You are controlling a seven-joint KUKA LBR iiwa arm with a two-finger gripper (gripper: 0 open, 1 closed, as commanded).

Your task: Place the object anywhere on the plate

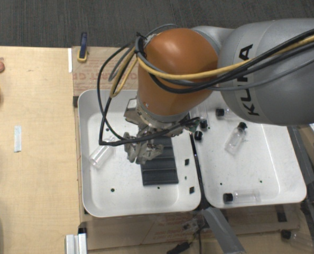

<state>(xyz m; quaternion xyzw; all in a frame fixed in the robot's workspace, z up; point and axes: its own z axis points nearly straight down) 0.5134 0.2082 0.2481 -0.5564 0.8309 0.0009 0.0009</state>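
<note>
The fingers (141,153), grip state unclear, hang over a ribbed black rectangular block (159,168) in the left white bin (93,194) on the tabletop (35,115).

Robotics laboratory: a KUKA arm (262,73) with exposed cabling (120,73) works over two white bins (93,194) on a plywood counter (35,142), dark carpet (67,9) beyond.

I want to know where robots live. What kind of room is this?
Probably a robot lab or test workshop, not a home. A big grey and orange KUKA arm trailing loose cables reaches over two white bins on a plywood bench. Clear plastic tubes and a black ridged block lie in the bins.
</note>
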